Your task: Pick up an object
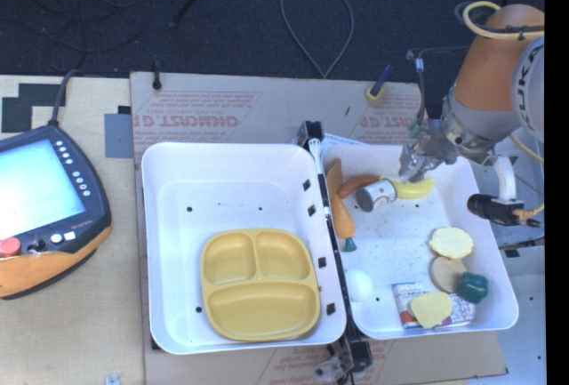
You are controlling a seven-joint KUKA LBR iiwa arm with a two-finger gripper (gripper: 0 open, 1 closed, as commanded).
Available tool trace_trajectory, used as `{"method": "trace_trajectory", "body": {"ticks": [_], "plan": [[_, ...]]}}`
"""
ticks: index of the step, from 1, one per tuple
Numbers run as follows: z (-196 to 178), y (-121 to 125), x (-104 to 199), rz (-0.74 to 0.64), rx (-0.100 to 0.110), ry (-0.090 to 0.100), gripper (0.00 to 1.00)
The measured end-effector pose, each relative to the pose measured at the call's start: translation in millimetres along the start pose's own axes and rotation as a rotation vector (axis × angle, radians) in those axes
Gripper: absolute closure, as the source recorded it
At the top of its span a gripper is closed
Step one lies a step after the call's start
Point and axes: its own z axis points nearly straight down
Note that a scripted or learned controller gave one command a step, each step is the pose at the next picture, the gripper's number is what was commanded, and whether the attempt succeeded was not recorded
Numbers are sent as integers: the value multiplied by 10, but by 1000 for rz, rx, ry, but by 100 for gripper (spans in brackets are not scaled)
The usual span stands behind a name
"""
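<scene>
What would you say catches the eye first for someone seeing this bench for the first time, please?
Most striking is the yellow divided tray, lying alone in the left bin. Next comes the grey arm with its orange band, reaching in from the right so that its gripper hangs over the far end of the right bin, just above a yellow banana-like piece. Small toy foods are scattered through that bin.

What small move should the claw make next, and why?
Probably lower straight down a little: the claw hangs just above the yellow piece by the small can in the right bin, with nothing seen between its fingers.
</scene>
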Motion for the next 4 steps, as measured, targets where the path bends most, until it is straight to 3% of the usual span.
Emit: {"method": "trace_trajectory", "body": {"ticks": [1,2,3,4], "plan": [[-332,-215,150,-3,-1,1,100],[-422,-218,144,-4,1,2,100],[-254,-203,403,-1,0,1,100],[-432,-640,231,0,-1,1,100]]}}
